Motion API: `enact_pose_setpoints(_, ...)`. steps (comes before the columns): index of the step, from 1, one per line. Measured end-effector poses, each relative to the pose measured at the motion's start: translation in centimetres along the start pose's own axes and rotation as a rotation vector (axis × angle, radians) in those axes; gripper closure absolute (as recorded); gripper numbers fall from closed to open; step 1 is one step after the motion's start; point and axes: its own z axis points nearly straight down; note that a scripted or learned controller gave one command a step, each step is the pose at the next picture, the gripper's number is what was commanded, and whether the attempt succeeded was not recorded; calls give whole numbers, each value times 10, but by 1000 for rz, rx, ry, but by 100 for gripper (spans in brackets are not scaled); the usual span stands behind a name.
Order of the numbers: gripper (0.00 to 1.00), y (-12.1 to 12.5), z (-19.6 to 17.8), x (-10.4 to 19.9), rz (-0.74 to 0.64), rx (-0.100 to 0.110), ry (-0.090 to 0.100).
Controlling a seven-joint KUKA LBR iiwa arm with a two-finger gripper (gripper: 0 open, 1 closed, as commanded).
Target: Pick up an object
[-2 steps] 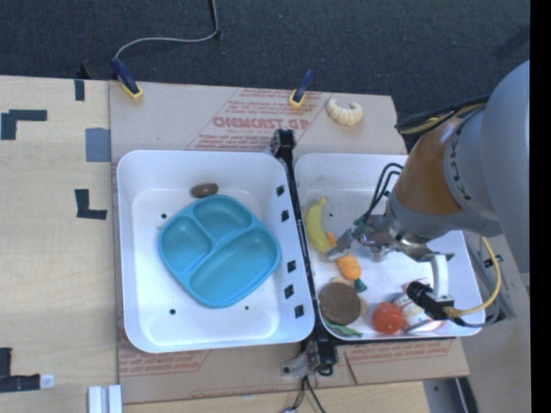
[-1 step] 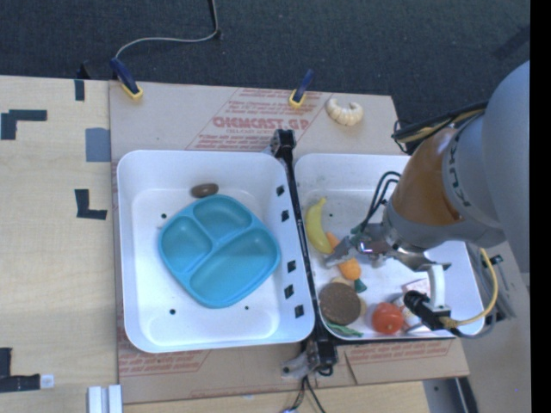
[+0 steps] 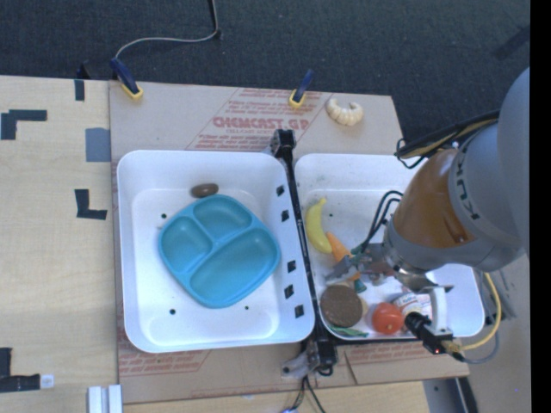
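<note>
Cardboard (image 3: pixel 250 123) under the bins reads "CHEMCAST GP" in red print. The gripper (image 3: pixel 351 268) sits low in the right bin (image 3: pixel 469 312), over the carrot (image 3: pixel 337 249) beside the banana (image 3: pixel 317 224); honestly can't tell how the claw stands. Left bin (image 3: pixel 138 231) holds a blue divided plate (image 3: pixel 219 249).

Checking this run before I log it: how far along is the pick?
Done: the arm has reached into the right bin, tool low among the items. In hand: nothing visibly gripped. Left: grasp and lift; banana, tomato and brown disc all lie in the bin.
</note>
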Motion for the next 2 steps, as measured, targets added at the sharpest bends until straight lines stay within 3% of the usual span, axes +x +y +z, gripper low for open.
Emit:
enact_pose_setpoints(1, 0, 41, 1, 1, 0, 4, 2)
enact_pose_setpoints(2, 100, 41, -9, 0, 1, 3, -1)
